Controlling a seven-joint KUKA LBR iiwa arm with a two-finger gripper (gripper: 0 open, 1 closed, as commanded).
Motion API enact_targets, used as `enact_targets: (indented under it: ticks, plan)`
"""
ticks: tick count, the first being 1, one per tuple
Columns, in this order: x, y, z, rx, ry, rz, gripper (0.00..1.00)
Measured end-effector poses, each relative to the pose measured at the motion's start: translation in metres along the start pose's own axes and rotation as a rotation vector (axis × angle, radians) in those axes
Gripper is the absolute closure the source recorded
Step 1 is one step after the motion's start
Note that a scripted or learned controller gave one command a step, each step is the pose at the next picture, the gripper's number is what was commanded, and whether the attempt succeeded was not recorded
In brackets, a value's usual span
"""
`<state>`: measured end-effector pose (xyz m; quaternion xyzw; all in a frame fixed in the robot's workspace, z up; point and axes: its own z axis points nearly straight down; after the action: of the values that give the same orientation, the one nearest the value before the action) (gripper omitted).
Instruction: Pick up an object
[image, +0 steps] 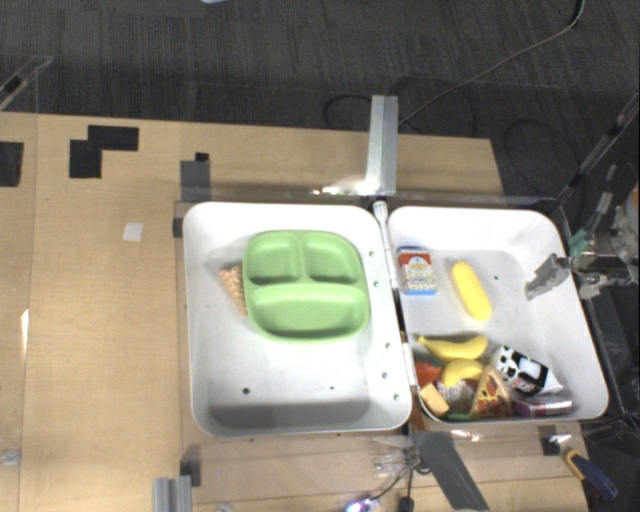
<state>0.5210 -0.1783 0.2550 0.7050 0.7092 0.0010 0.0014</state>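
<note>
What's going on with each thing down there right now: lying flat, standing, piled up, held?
Green divided plate: flat in the left bin, right way up.
Corn cob: lying alone in the right bin.
Small carton: lying flat by the divider.
Bananas: on the heap of toy food.
Gripper: over the right bin's edge, holding nothing visible.

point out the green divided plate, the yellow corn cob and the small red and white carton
green divided plate (303, 285), camera view, ridge between its compartments
yellow corn cob (471, 289), camera view, middle of the cob
small red and white carton (416, 272), camera view, centre of its front face
</note>
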Motion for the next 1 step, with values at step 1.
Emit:
enact_targets:
  ticks: [1]
  plan:
    - [0.0328,0.0743,0.165,-0.012,-0.001,0.172,0.0]
